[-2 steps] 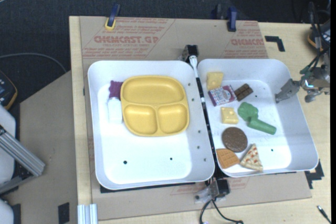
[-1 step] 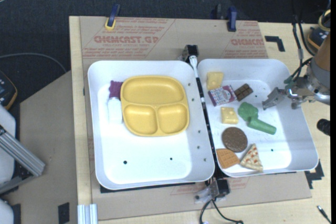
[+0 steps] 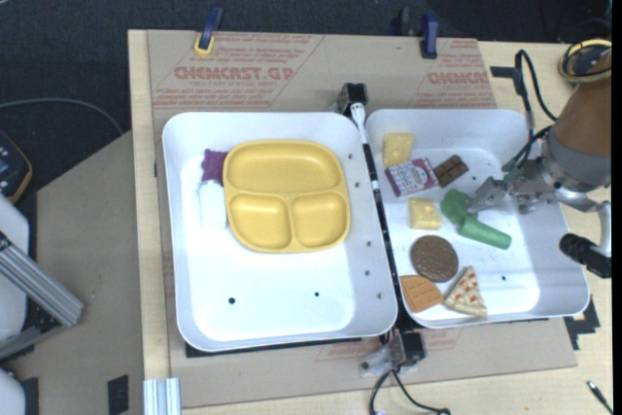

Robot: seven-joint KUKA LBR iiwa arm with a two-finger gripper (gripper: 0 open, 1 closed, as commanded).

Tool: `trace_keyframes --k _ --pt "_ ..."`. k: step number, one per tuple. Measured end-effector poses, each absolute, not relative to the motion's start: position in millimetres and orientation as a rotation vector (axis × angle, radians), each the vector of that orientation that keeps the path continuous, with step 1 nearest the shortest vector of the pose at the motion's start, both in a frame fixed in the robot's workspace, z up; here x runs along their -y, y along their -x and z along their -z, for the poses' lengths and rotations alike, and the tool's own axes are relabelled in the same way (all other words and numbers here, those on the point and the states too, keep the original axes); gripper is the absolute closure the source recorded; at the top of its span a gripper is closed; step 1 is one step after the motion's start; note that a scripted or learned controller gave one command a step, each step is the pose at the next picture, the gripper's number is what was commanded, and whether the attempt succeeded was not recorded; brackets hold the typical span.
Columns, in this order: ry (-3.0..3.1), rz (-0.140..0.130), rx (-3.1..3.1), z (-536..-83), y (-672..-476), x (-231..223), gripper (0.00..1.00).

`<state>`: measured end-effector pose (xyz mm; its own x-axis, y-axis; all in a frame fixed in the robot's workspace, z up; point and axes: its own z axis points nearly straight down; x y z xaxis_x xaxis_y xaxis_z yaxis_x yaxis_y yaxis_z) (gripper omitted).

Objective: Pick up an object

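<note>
The right bin (image 3: pixel 515 126) holds several small items. A green toy vegetable (image 3: pixel 474 221) lies near its middle, and my gripper (image 3: pixel 491 193) sits low just above and to the right of it, touching or nearly touching its upper end. Around it lie a pale yellow block (image 3: pixel 397 149), a purple-and-white packet (image 3: pixel 410 176), a brown bar (image 3: pixel 449 170), a small yellow cube (image 3: pixel 425 214), a round brown cookie (image 3: pixel 433 258), an orange cracker (image 3: pixel 421 293) and a pizza slice (image 3: pixel 466 293). Nothing is seen lifted off the bin floor.
The left bin (image 3: pixel 194 267) carries a yellow divided plate (image 3: pixel 288 194), with a purple object (image 3: pixel 213 164) and a white object (image 3: pixel 211 204) along its left side. The grey arm with its orange band (image 3: pixel 589 126) reaches over the right bin's right rim. Cables hang at the far right.
</note>
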<state>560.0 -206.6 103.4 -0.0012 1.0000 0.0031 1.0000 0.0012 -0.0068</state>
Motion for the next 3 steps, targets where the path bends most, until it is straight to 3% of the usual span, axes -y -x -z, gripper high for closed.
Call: trace_keyframes --k 1,2,3 --pt "2.220 0.001 2.219 -84 -560.7 205 0.00" --pt "2.223 0.005 2.223 -97 -561.9 206 1.00" --pt "2.227 0.003 2.227 -150 -566.8 217 1.00"
